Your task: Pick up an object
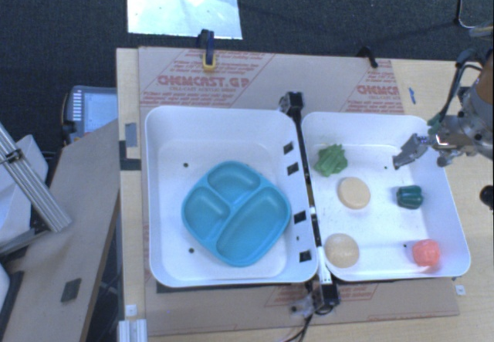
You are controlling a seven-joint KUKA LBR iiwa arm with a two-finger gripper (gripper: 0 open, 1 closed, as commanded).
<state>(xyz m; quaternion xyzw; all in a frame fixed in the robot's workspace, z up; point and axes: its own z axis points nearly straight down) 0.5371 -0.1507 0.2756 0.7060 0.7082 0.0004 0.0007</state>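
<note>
Above the right bin's (455,234) far edge, the gripper (407,152) hovers, finger state unclear; descend straight over the dark green pepper (409,196); close centred.

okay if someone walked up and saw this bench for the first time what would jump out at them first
Likely the big blue divided plate, alone in the left bin. Next, the small items scattered in the right bin: a leafy green piece, two pale round ones, a dark green one, a pink-orange one. The gripper hangs over that bin's far right part.
</note>
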